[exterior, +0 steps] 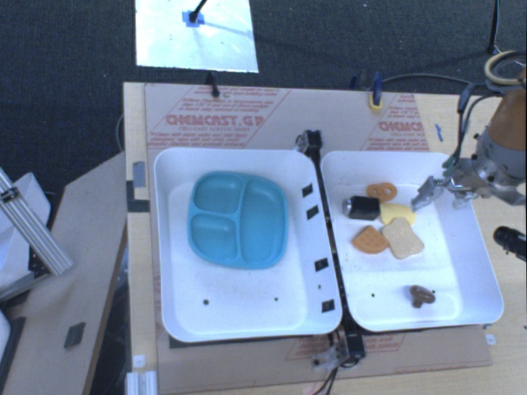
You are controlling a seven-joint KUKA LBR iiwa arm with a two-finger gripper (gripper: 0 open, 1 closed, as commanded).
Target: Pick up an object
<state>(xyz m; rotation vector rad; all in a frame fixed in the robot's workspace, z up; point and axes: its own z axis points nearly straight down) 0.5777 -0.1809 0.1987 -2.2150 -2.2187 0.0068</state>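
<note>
Objects for picking were clustered in the right bin (473,245). Nearest the camera, at about five o'clock in that bin, a small brown lump (422,295) was seen lying alone. Farther up, an orange piece (370,240) and a tan bread-like slice (403,239) were found touching one another. Beyond them lay a yellow block (396,213), with a black cylinder (361,208) just beside it at nine o'clock and a brown pretzel-shaped piece (381,191) at eleven o'clock.

The gripper (430,191) was placed at the cluster's two o'clock edge, near the yellow block. Because these pieces were packed closely, a neighbour could be nudged or two items pinched at once during a descent, and a slip would probably follow. A flat piece could also be missed against the bin floor.

Whether the jaws were parted or closed could not be told; nothing was seen between them.

A blue divided plate (239,220) was seen in the left bin (177,303).
</note>
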